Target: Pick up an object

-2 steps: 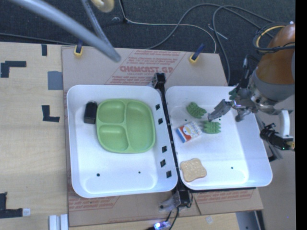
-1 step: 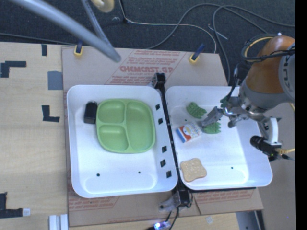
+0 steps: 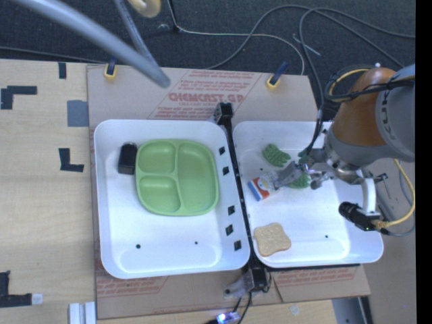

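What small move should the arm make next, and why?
Probably a short drop straight down. The gripper hangs in the right bin between the green toy and the red, white and blue item, with nothing visibly held; the slice of toast lies farther away.

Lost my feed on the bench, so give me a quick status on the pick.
Tool low in right bin, beside green toy. Red-blue item close by, toast nearer front. Left bin: green tray, black block.

Arm (image 3: 378, 123) outstretched, pincer (image 3: 287, 176) low, leftward
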